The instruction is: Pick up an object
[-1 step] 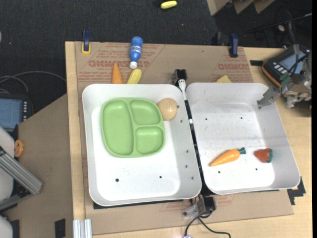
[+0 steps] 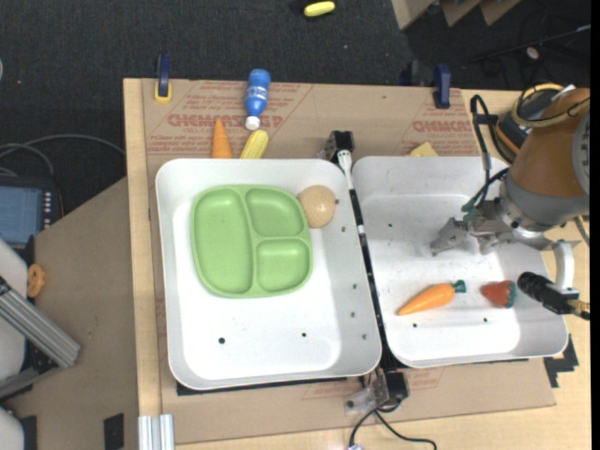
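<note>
The arm [image 2: 548, 172] is reaching in over the right bin [image 2: 412, 181], and its gripper [image 2: 457, 235] is hanging low above the bin's bare floor, toward the upper middle. From where I'm standing I cannot tell how the tool is set, spread or pressed together; the metal parts are blurring into one another. Nothing is sitting in it that I can make out.

So the pick is not done yet. The carrot [image 2: 429, 297] is lying flat on the bin floor below the gripper and a little to the left, apart from it, its green top pointing right. The strawberry [image 2: 499, 293] is resting near it, further right, beside a black part of the arm. Both are looking untouched.

In the left bin [image 2: 178, 279], a green tray [image 2: 251, 240] is lying with a pale egg [image 2: 317, 205] touching its upper right corner.

What is left, I'd judge, is nearly everything: lining up over one object, descending, closing and lifting. The carrot is looking like the nearest candidate.
</note>
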